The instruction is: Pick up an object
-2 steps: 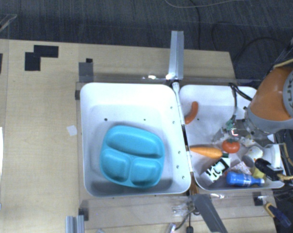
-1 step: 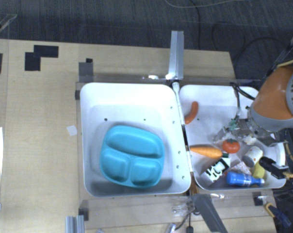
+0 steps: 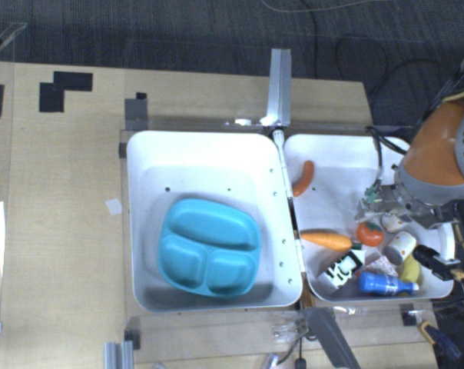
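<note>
The right bin [image 3: 336, 156] holds several small objects: a brown sausage [image 3: 303, 177] near its left wall, an orange carrot [image 3: 326, 240], a red tomato [image 3: 369, 234], a black-and-white box [image 3: 341, 268], a blue bottle [image 3: 383, 284], a yellow piece [image 3: 410, 269] and a cream cylinder [image 3: 402, 244]. My gripper [image 3: 379, 203] hangs low over the bin's right half, just above the tomato. The grey wrist with its orange band [image 3: 439, 156] comes in from the right and hides the objects behind it.
The left bin [image 3: 151, 160] holds a blue divided plate [image 3: 209, 246]. A metal post [image 3: 280, 83] stands at the back between the bins. Cables [image 3: 324, 6] lie on the dark floor behind the bench.
</note>
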You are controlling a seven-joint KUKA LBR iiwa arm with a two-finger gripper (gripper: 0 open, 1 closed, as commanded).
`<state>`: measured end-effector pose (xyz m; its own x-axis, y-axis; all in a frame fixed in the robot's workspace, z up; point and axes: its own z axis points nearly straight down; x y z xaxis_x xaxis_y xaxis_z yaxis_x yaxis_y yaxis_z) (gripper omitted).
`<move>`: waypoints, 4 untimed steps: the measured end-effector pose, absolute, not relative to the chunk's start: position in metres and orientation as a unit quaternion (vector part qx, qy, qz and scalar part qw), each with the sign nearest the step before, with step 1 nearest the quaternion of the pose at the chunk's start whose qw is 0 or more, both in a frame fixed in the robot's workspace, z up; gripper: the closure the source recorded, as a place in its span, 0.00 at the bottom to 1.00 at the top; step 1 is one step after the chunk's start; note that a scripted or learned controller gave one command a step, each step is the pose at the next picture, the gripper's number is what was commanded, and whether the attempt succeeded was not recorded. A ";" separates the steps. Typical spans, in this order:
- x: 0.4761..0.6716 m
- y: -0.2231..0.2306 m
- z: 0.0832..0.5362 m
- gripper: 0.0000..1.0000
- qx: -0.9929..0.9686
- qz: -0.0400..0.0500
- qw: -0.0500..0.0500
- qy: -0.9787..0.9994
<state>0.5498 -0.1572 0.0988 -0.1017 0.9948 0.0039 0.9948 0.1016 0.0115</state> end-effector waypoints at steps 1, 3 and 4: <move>0.530 -0.108 0.125 1.00 0.696 0.000 -0.001 0.718; 0.499 -0.014 0.277 1.00 0.825 -0.001 0.000 0.565; 0.540 -0.049 0.322 1.00 0.894 -0.001 0.000 0.448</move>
<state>0.5404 -0.0495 0.3219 0.5979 0.8016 -0.0030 0.8016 -0.5979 -0.0006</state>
